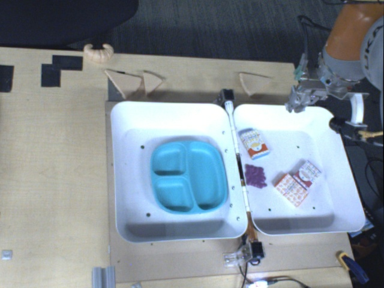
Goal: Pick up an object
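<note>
The right bin [336, 161] holds a small white carton with an orange and blue print [254, 143], a purple lumpy piece [255, 176], and a pair of red and white patterned packets [298, 183]. My gripper [296, 102] hangs over the bin's far rim, above and to the right of the carton, well apart from every object. Nothing shows between its fingers. The grey arm with its orange band [351, 32] comes in from the upper right.
The left bin [129, 131] holds a light blue tray with three compartments [188, 176]. A thin divider bar [235, 149] runs between the two bins. Dark cables lie off the right bin's right side.
</note>
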Controlling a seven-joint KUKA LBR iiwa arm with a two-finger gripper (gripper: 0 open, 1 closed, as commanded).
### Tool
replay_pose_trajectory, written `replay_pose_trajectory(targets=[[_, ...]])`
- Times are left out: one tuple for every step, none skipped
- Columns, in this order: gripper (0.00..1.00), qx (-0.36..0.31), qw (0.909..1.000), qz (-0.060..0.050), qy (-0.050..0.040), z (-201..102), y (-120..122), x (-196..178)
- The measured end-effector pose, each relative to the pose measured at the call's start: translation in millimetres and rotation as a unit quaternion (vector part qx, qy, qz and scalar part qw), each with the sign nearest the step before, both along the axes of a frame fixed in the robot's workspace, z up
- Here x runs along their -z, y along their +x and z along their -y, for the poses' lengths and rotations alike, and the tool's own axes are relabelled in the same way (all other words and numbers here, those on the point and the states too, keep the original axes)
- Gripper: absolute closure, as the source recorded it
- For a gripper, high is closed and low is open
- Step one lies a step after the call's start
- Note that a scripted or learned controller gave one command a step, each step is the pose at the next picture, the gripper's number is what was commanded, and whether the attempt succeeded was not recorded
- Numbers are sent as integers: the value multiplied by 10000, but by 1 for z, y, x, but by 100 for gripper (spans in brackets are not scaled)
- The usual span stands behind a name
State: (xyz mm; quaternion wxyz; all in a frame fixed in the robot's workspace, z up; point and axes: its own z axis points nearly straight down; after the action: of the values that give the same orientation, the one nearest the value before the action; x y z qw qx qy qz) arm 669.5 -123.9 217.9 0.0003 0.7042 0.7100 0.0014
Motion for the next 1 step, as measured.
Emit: replay_pose_trajectory(targets=[[0,10,10000,6,-10,2,0,-1]])
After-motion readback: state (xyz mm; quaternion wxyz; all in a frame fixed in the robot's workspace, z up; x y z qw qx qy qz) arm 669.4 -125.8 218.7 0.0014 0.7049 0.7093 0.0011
